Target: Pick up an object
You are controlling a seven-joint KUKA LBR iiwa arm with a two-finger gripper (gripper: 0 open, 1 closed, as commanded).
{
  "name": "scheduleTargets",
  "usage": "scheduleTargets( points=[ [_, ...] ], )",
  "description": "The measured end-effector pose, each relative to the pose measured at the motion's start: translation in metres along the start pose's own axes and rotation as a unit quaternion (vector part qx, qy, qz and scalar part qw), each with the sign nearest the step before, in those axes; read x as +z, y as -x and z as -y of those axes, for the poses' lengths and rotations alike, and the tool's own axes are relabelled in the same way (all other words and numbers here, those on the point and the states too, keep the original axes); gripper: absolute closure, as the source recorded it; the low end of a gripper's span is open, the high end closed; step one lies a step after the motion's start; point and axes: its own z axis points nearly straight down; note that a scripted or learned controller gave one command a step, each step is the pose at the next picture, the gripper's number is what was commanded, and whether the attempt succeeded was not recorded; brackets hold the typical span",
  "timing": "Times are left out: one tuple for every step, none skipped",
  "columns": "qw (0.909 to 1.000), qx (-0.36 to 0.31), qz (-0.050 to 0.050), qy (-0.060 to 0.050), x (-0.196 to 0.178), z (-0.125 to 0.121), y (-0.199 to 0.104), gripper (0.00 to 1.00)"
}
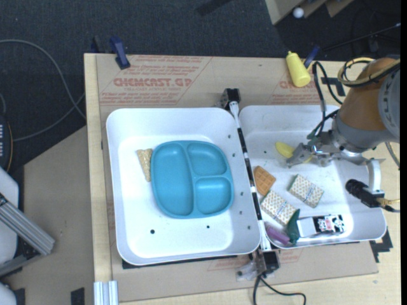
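our jaws [297,157] hover low in the right bin [356,116], just beside a small yellow piece [284,149] near its upper left, and we cannot tell whether they are spread or pressed together. we judge that piece light, smooth and apt to skid, so we would take it across its narrow middle. nearby lie two patterned blocks [305,190], probably stiff and easy to pinch on their flat sides.

Both bins [127,132] look like smooth, slightly glossy white plastic; the blue tray [191,176] at centre left is matt plastic; the bench [159,75] is pale wood, printed red at the top; the gripper [304,154] is dull grey metal
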Motion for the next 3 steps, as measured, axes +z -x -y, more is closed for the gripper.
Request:
scheduleTargets(
  points=[
    [1.0000, -0.001, -0.001, 0.000, 0.000, -0.063, -0.055, 0.00],
    [1.0000, -0.001, -0.001, -0.003, 0.001, -0.082, -0.077, 0.00],
    [1.0000, -0.001, 0.000, -0.003, -0.009, -0.081, -0.077, 1.00]
  ],
)
